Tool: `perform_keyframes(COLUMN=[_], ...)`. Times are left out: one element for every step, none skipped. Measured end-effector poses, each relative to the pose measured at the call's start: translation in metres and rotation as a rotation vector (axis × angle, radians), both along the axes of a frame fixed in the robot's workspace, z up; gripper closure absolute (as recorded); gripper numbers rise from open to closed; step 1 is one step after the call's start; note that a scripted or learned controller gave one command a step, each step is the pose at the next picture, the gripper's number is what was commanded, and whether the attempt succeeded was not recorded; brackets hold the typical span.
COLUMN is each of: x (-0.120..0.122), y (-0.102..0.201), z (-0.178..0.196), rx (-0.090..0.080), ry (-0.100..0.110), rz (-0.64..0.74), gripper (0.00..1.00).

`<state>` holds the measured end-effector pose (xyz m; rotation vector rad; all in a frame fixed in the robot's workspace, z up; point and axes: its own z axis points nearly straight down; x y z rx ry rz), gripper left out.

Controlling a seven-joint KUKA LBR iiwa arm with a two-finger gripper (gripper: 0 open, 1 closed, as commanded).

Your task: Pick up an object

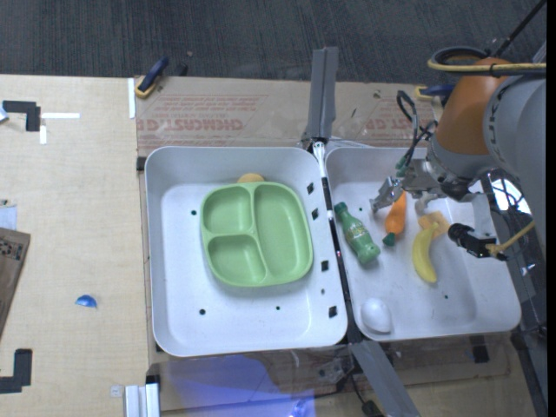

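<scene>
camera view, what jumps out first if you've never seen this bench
The pale green three-compartment plastic tray sits in the middle of the left white bin. In the right white bin, the grey arm's tool is at the orange carrot, with a green plastic bottle and a yellow banana either side.

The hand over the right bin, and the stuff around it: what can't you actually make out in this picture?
- Camera view: whether the hand grips the carrot; its fingers are too small and sit against the carrot's top.
- Most of the small orange thing in the left bin, hidden behind the green plate.
- What the white round thing in the right bin is; too featureless.
- The arm beyond the picture's right edge.
</scene>
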<state>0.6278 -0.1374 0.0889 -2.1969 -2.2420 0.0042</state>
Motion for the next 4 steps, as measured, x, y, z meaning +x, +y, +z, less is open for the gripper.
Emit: perform_keyframes(x=[0.0,0.007,0.015,0.032], y=[-0.001,-0.001,-0.02,0.045], z=[0.005,0.0,0.024,0.105], rx=[0.001,0.001,0.001,0.001], ry=[0.005,0.001,-0.002,0.0], rz=[0.0,0.192,0.478,0.344], gripper=[1.0,1.0,1.0,1.0])
